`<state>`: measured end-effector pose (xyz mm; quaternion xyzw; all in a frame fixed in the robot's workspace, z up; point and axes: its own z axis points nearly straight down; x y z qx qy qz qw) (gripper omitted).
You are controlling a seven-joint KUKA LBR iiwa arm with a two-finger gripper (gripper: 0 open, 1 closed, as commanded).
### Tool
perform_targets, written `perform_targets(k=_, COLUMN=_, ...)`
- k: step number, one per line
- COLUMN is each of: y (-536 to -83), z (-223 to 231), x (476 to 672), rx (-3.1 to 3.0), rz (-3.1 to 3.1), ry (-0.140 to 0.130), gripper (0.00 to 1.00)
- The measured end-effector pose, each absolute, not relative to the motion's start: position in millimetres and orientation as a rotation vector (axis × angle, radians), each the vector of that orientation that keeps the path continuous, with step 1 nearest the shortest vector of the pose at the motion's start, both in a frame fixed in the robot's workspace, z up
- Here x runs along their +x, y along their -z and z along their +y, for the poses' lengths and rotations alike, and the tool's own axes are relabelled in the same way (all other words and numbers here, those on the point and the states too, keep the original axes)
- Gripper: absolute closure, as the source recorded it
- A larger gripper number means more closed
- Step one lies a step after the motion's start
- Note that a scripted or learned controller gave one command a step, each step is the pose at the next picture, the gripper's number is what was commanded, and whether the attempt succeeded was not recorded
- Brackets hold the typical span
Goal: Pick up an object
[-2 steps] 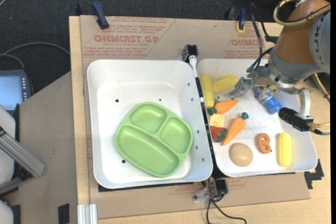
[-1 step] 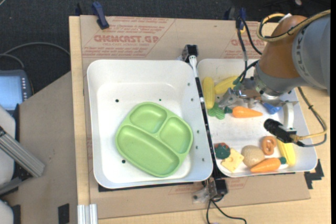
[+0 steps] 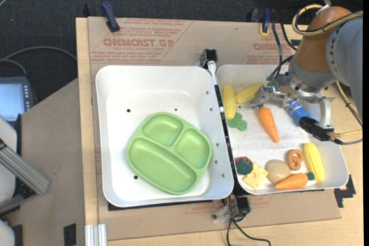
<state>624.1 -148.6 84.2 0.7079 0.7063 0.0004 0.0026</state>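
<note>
Poised low beside the carrot [image 3: 268, 123] for a pick, gripper [image 3: 275, 95] spread impossible to tell from above.

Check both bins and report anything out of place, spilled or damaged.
Nothing stands out. The green three-compartment plastic plate lies flat in the left white bin; the toy foods, including the orange plastic carrot, lie loose inside the right white bin.

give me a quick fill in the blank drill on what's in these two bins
1. The green divided plate lies in the ____ bin.
2. The carrot just below the gripper is coloured ____.
3. The green plate has ____ compartments.
4. The corn cob by the divider between the bins is coloured ____.

Missing words: left; orange; three; yellow
</note>
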Motion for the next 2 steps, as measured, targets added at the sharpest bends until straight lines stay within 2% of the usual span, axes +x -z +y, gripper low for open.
perform_targets(k=1, y=-96, z=-146, x=623.7, rx=2.217, rz=2.218, ry=-0.003, gripper=1.0)
perform_targets(k=2, y=-190, z=-63, x=618.0, rx=2.21, rz=2.226, ry=-0.009, gripper=1.0)
